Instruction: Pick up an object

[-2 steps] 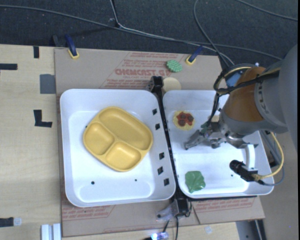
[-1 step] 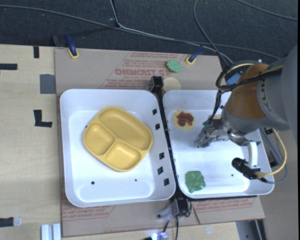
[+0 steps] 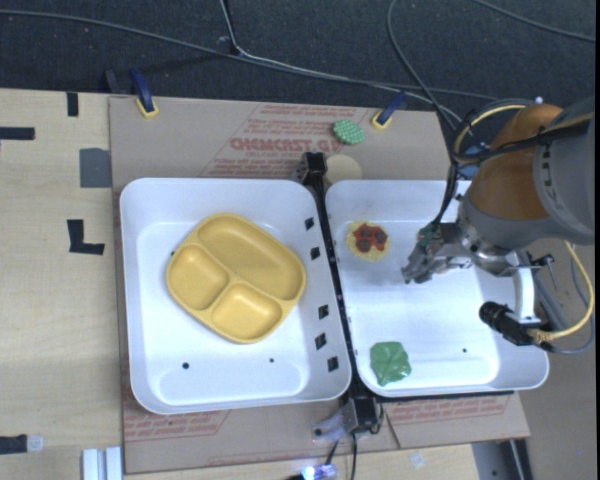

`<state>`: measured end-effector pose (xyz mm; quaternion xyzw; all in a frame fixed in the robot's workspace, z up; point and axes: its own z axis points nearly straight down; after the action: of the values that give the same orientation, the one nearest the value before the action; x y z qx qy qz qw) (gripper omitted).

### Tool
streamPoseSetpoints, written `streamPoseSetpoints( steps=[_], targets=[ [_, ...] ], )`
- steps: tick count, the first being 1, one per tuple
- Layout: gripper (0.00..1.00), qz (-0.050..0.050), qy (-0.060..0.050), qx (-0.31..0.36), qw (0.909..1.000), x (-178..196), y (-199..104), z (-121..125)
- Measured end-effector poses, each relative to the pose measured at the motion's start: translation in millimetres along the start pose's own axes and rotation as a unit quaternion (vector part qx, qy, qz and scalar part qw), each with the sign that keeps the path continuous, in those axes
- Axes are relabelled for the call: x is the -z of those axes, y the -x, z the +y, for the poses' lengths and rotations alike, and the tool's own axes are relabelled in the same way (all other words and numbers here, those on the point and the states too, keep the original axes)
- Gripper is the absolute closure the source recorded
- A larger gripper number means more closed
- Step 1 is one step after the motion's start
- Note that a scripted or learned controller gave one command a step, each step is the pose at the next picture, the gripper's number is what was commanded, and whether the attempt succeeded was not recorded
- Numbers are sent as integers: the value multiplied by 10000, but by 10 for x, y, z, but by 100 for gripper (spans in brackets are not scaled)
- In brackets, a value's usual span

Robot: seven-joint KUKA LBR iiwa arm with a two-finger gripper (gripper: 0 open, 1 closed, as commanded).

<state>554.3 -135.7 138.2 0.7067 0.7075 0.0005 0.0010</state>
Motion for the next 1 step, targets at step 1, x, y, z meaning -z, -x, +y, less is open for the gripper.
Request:
streamPoseSetpoints(
  steps=[1],
  targets=[
    [100,-3,11,5,10000,499,-21,111]
  ],
)
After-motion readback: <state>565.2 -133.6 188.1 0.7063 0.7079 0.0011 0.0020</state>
